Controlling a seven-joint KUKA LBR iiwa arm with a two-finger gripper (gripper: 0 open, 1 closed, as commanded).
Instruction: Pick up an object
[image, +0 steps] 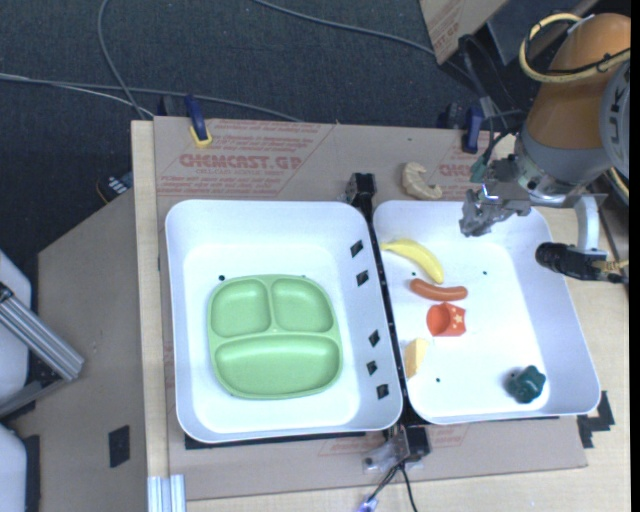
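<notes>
Tool (480, 222) held above the right bin's (560, 310) far edge.
The banana (416, 257) is seen lower left of it, apart; finger state cannot be told.

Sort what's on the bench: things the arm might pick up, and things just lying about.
For the pick: gripper; banana; sausage; red piece; yellow wedge; dark green item.

Lying about: green divided tray; beige piece outside the bins; blue clamp.
</notes>
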